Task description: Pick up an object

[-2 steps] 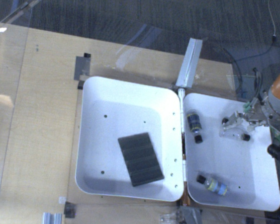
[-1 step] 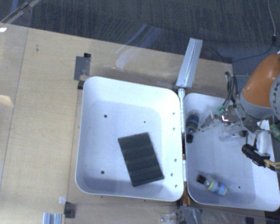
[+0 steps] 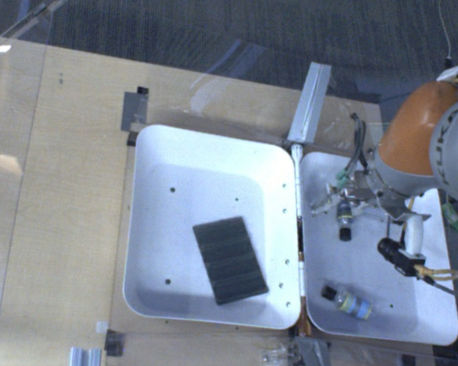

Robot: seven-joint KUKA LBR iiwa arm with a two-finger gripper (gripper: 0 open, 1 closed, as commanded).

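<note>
A black ribbed rectangular pad lies flat and askew in the left bin, toward its front. In the right bin, near the front edge, a small clear bottle with a dark cap lies on its side. My gripper hangs over the back left part of the right bin, well behind the bottle and apart from it. Nothing shows in its grasp. The grey arm with its orange band reaches in from the right above it.
A metal post stands behind the seam between the two bins. The wooden bench stretches out to the left. Small black brackets sit at the left bin's corners.
</note>
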